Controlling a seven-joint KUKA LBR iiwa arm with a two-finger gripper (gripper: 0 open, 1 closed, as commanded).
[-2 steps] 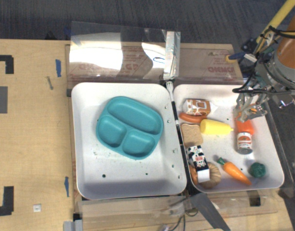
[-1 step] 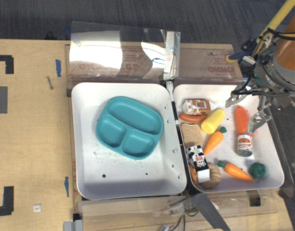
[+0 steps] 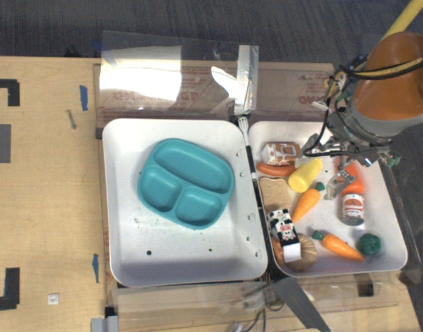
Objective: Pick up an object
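Two bins [image 3: 121, 254]: one tray [image 3: 186, 182] left; two carrots [image 3: 306, 203], one bottle [image 3: 352, 203] right. The gripper's [image 3: 341, 178] state can't be told.

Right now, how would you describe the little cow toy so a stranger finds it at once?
Look in the right bin, along its left wall. The cow lies there, below a slice of bread. It alone is black and white.
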